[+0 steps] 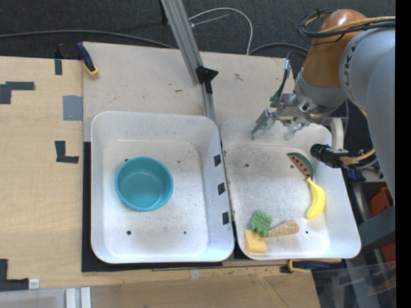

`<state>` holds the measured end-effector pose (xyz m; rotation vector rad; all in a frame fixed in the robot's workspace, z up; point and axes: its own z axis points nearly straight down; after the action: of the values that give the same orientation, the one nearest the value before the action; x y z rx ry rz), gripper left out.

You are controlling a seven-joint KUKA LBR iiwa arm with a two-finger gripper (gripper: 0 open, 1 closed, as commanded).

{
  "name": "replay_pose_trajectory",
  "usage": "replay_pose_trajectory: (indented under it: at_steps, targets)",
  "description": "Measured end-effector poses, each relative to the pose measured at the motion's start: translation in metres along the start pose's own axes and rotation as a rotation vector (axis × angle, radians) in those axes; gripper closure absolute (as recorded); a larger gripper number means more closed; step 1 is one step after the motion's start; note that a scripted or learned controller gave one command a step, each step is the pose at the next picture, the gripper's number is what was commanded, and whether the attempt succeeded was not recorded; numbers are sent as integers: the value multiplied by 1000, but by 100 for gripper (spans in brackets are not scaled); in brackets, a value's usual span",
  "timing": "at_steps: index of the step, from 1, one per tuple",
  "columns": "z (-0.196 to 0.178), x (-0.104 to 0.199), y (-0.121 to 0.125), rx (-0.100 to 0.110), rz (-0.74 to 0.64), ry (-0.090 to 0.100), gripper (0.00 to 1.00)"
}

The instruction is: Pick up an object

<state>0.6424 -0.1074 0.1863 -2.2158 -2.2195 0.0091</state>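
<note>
In the right bin [292,252], several small things lie toward its right and near sides. A yellow banana [314,201] lies along the right wall, curved, its upper tip close to a watermelon slice [300,163] with a green rind and red flesh that sits just above it. Toward the near left corner of the same bin a green leafy piece [260,222] rests just beside a tan, stick-shaped piece [283,229], and a yellow block [255,243] sits just below them against the near wall. None of these is touched by the arm.

The gripper [277,125] hangs over the far edge of the right bin, well apart from all of the objects, with the watermelon slice the nearest. Its two fingers [262,124] point down and toward the left, spread apart with nothing between them. Above it the grey arm [369,63] comes in from the right, bent down at the wrist, with the orange band [327,50] standing just over the gripper's mount. Black and yellow cables run beside the arm near the bin's right rim.

The left bin [103,236] holds a blue bowl [144,183], upright, set toward its left half. A grey metal pole [183,31] slants down from the top to the gap between the two bins.
</note>
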Motion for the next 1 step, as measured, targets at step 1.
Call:
replay_pose_trajectory:
  at_steps: [1]
  targets:
    - [54,-9,1,-1,0,-1,0]
